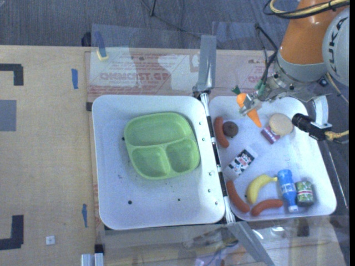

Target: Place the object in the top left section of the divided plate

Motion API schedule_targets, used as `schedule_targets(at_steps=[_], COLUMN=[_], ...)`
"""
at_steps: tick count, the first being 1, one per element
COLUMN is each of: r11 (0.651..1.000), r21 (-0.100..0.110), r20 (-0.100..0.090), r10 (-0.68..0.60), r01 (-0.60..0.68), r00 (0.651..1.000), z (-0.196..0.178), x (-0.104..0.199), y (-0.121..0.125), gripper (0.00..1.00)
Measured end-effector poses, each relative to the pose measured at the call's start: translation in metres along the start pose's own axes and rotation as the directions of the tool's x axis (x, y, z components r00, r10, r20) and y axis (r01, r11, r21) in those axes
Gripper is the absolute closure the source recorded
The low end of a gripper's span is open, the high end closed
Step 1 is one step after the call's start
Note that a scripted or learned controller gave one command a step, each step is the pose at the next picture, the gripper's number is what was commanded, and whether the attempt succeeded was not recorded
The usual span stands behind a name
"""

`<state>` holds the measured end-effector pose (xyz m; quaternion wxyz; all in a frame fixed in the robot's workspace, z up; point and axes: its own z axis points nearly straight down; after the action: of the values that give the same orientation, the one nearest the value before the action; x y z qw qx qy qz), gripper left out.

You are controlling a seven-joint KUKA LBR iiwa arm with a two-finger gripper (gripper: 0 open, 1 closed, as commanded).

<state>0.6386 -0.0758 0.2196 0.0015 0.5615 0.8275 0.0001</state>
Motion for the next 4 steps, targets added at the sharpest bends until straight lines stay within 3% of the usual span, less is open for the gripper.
schedule_targets(at_steps=[1, 2, 3, 4], r11=[0.95, 0.97, 0.97, 0.97], r21=[-0.001, 0.0, -0.001, -0.005], r20=[-0.002, -0.003, -0.002, -0.001], r10=[-0.312, -0.245, -0.244, -0.243], r01=[0.312, 0.245, 0.244, 0.243], r00=[0.95, 0.97, 0.97, 0.97], z=[-0.022, 0.034, 0.034, 0.024], x=[0.076, 0.167, 0.166, 0.166], y=[-0.003, -0.014, -0.014, -0.013], gripper=[1.0, 1.0, 0.0, 1.0])
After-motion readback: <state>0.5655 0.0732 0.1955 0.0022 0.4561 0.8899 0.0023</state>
